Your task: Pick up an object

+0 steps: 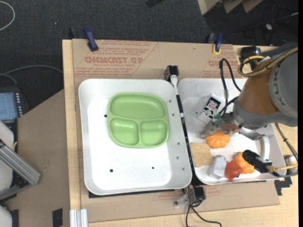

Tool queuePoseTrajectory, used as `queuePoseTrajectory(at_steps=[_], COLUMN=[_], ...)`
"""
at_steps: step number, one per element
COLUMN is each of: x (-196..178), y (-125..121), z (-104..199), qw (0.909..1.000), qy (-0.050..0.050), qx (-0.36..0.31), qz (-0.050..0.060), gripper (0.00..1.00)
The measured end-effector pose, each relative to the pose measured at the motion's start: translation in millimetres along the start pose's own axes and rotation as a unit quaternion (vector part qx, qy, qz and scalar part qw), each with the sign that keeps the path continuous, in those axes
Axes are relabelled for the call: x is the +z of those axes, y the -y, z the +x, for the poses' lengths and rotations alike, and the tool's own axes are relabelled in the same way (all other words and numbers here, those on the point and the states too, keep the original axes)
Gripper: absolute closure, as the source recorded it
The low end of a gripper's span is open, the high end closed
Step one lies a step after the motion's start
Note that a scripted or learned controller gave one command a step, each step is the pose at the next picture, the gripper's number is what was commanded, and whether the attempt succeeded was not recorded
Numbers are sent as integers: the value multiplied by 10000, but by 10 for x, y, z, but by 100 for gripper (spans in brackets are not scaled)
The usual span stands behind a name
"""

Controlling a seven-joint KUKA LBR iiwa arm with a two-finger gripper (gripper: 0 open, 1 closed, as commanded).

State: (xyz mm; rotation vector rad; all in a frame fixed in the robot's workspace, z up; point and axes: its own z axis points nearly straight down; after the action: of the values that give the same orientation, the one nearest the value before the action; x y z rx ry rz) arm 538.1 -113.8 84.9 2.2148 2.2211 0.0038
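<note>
The gripper (218, 123) is hovering just above-left of the orange toy pumpkin (218, 139); I cannot tell its grip state.

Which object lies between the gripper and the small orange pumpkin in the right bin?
Nothing visible does. The gripper is low in the right bin, directly beside the orange pumpkin on its upper-left side. The black-and-white card lies behind the gripper, and the tan sponge lies beyond the pumpkin.

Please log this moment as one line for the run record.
arm: over right bin | end effector: above orange pumpkin | grasp: unconfirmed | left bin: green divided plate
</note>
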Motion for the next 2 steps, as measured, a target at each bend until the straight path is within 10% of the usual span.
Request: queuePoseTrajectory(at_steps=[1, 2], x=[3, -100], y=[579, 549], z=[213, 198], qw=[10000, 10000], qy=[-25, -5], qx=[18, 23], qz=[59, 23], gripper=[0, 100])
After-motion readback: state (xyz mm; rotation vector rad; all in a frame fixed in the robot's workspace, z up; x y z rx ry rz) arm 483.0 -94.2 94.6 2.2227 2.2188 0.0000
